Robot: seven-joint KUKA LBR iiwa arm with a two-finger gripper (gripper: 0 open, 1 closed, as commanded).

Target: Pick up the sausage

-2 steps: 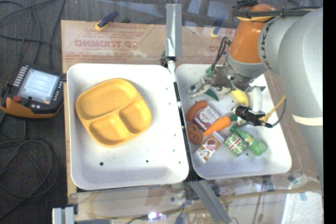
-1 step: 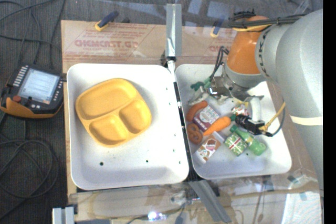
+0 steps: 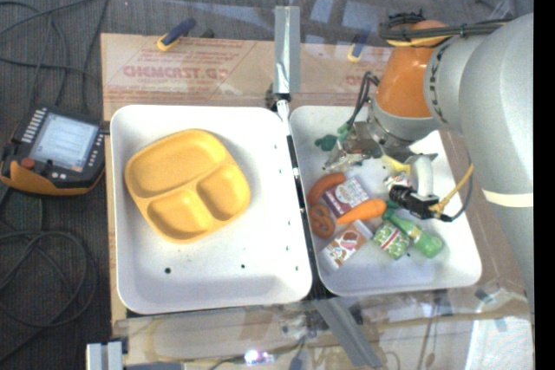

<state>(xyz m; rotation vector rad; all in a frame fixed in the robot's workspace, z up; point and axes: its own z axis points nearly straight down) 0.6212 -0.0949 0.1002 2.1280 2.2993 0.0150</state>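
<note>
Tool: the dark two-finger tool at the end of the grey arm with the orange band sits low over the upper part of the right white bin; whether it is spread or pressed together cannot be told, as clutter hides the tips.
Sausage: the reddish-brown curved sausage lies in the right bin near its left wall, below and slightly left of the tool, apart from it, nothing gripping it.
Neighbours: a purple and white packet lies just right of the sausage; an orange carrot lies below that packet; a round brown piece lies just under the sausage.
Further right: a green bottle-shaped toy lies toward the bin's lower right.
Left bin: the left white bin holds a yellow three-compartment plastic tray.
Counter: both bins rest on a cardboard-covered counter.
Floor: a black and orange handheld controller lies left of the counter.
</note>
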